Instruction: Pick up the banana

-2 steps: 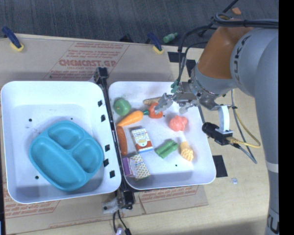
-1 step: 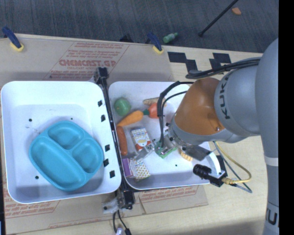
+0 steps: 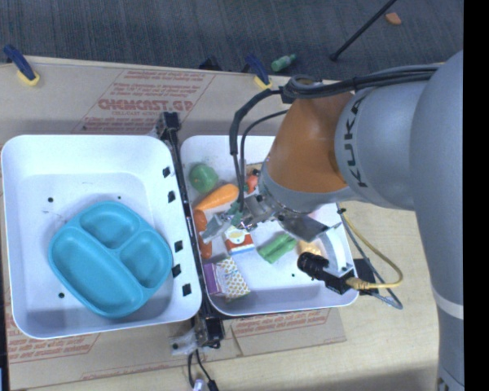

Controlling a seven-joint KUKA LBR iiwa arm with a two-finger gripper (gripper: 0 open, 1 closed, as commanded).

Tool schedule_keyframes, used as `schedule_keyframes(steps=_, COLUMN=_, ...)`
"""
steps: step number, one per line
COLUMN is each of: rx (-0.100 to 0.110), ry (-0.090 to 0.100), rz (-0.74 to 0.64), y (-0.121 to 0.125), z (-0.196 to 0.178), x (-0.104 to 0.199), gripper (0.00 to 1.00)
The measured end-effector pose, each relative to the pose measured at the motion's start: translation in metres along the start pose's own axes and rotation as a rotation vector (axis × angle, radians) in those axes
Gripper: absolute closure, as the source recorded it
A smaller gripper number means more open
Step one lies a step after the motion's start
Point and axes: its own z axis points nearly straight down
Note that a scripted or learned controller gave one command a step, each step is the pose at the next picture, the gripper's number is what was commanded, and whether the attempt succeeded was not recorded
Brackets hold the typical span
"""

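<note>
Banana (image 3: 311,249) lies just right of pincer (image 3: 243,215).

**Arm over right bin**

The hand (image 3: 243,217) is seen low in the right bin (image 3: 342,298), amid an orange carrot (image 3: 216,196), a green round item (image 3: 202,176) and a green block (image 3: 275,248). A blue divided plate (image 3: 107,256) is held in the left bin (image 3: 16,218).
</note>
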Motion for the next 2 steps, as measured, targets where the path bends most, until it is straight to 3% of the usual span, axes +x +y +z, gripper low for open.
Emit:
schedule_keyframes(steps=1, rx=0.003, ry=0.001, rz=0.086, y=-0.003, z=0.001, x=0.073, gripper=0.0)
schedule_keyframes(steps=2, rx=0.001, ry=0.0, rz=0.215, y=0.015, z=0.001, x=0.137, gripper=0.0)
